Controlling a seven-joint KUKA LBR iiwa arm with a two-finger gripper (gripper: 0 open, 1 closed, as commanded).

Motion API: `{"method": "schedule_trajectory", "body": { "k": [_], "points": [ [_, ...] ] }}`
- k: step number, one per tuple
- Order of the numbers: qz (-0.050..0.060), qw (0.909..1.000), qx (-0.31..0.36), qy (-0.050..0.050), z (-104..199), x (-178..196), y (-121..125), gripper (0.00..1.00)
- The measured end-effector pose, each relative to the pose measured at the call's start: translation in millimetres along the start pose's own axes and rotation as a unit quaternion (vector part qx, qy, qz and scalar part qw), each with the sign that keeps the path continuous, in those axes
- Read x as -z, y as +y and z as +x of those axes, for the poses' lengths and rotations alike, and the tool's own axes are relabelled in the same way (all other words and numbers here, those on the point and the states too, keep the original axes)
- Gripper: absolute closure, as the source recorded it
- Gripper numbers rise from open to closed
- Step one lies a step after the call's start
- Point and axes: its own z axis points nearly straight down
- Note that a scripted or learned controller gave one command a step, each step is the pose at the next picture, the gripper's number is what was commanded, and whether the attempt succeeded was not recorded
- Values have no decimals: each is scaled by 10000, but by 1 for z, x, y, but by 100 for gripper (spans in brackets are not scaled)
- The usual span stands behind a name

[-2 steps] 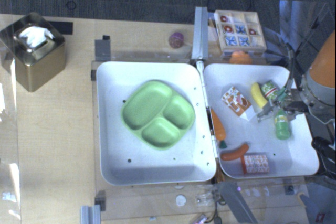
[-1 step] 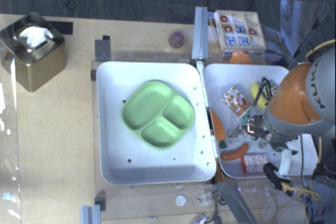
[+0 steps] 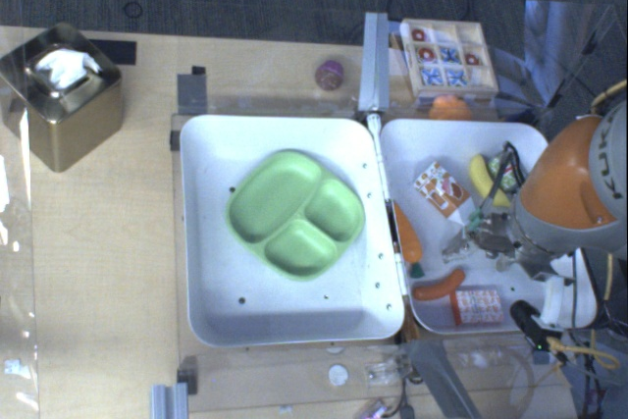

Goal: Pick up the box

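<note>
From the green plate [image 3: 296, 213] in my left bin [image 3: 206, 309] I look right to the small box [image 3: 439, 188] lying flat beside the banana [image 3: 480, 176]; my gripper [image 3: 478, 237] hovers below-right, grip unreadable, so I'd centre over the box before descending

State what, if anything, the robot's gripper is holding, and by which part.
Cannot be told: the two-finger gripper hovers low in the right white bin, beside the small patterned box, but its tips are too blurred.

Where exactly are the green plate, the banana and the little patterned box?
green plate [image 3: 296, 213], camera view, centre ridge between compartments.
banana [image 3: 480, 176], camera view, middle of its yellow body.
patterned box [image 3: 439, 188], camera view, centre of its top face.
</note>
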Motion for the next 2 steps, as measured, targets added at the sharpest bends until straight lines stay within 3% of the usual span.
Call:
{"method": "schedule_trajectory", "body": {
  "k": [1,2],
  "points": [
    [44,9885,1513,-4,42,75,-12,0],
    [39,9992,399,-22,-28,137,2,0]
  ]
}}
